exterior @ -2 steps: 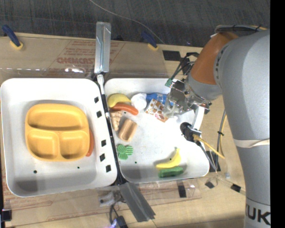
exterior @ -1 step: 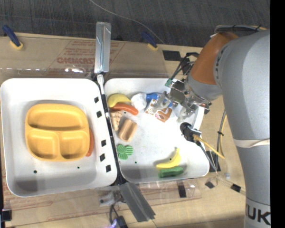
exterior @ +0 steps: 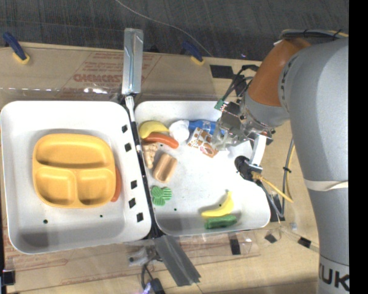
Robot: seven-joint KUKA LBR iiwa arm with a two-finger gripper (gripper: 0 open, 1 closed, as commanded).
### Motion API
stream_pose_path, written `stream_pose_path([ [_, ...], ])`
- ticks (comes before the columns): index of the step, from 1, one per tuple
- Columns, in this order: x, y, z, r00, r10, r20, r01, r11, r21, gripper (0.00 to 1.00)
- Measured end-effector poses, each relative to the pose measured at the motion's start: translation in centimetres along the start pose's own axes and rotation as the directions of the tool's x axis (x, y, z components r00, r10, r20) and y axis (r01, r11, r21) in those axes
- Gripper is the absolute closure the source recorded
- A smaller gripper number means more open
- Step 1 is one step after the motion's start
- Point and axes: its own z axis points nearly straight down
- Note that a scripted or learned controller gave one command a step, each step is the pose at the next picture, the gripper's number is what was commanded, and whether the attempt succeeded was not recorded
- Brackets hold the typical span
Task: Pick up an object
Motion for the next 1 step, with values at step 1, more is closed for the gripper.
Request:
stream_pose_path([
  [1,0.01,-0.01,0.02,1.000,-0.001,0.000,0.001,1.000,0.001,0.00],
])
